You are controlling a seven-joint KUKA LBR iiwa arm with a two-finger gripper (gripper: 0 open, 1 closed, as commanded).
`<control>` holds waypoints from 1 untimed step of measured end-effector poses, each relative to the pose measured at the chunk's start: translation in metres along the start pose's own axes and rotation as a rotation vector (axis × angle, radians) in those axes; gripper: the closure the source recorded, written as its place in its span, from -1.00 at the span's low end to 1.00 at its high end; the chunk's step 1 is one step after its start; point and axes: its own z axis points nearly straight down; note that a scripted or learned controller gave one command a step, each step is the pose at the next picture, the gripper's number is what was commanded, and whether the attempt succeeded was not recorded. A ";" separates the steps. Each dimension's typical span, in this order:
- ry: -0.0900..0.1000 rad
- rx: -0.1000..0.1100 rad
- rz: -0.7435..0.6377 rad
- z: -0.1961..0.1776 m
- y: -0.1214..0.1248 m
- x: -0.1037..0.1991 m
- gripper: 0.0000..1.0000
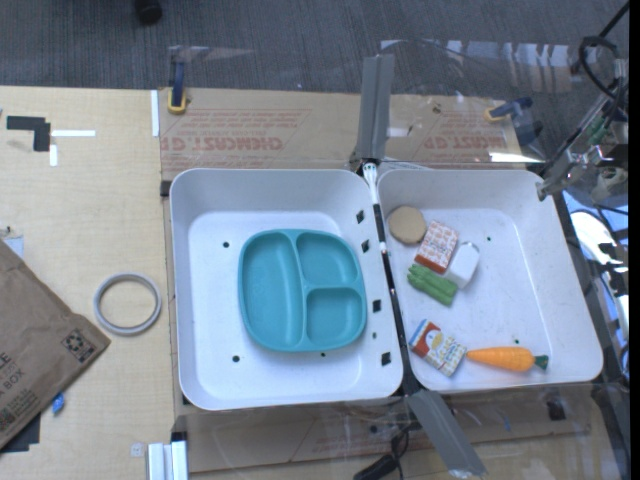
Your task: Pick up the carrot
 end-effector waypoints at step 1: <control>0.001 0.000 -0.044 0.116 -0.059 0.009 -1.00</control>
